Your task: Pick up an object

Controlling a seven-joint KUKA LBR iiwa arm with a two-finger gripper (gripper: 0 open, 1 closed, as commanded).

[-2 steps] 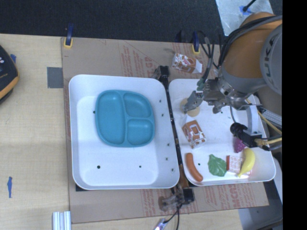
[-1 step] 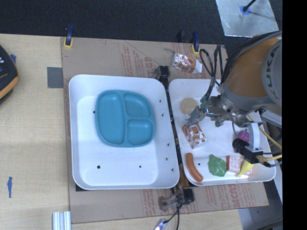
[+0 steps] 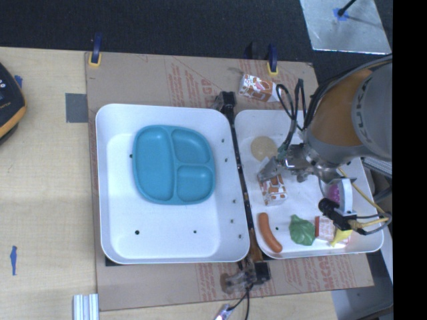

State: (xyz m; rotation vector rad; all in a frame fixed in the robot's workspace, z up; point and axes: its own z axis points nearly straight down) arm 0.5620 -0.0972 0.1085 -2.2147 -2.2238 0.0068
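Blue divided plate point(image 3: 175, 164) is listed in the left bin point(image 3: 113, 179); in the right bin point(image 3: 248, 122) are listed a tan disc point(image 3: 263, 147), a small carton point(image 3: 274, 189), a sausage point(image 3: 269, 233) and a green piece point(image 3: 301, 231). The jaws point(image 3: 272, 173) are placed just above the carton, their opening not discernible, so a hold cannot be told. A slip is judged likely if the carton is pinched off-centre.

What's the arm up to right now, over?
End effector low in right bin, over a small packet. Nothing seen held. Hot dog and green toy lie nearby, apart.
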